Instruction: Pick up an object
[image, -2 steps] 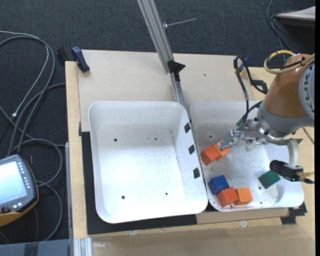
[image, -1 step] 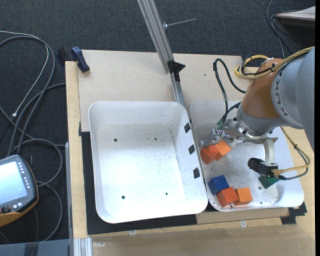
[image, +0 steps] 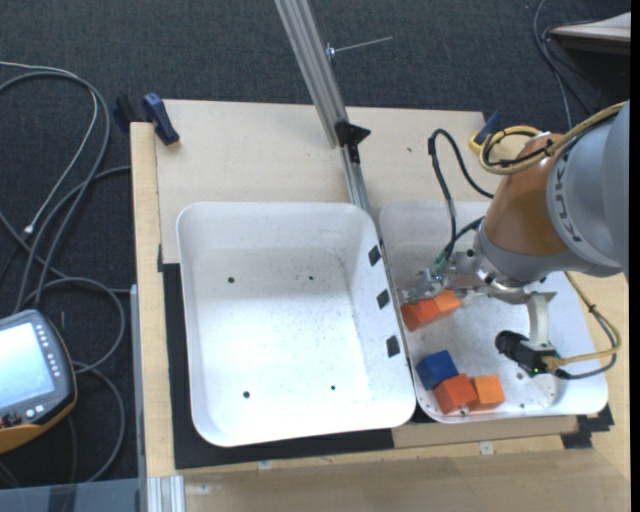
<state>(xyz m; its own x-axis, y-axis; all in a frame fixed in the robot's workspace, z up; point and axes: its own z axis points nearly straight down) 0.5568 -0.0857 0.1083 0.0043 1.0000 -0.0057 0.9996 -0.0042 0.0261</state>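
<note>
Resting on a pale wooden bench (image: 260, 150) over dark carpet (image: 60, 60), two white bins sit side by side; cables (image: 50, 200) trail across the floor and a handheld control pad (image: 25, 375) lies at the left edge. A metal rail (image: 320, 80) slants down between the bins. In the right bin (image: 575, 395), the gripper (image: 432, 290) sits over an orange block (image: 432, 308); whether it grips it I cannot tell. A blue block (image: 436, 367) and two more orange blocks (image: 470, 392) lie near the front rim. The left bin (image: 200, 240) holds specks.
</note>
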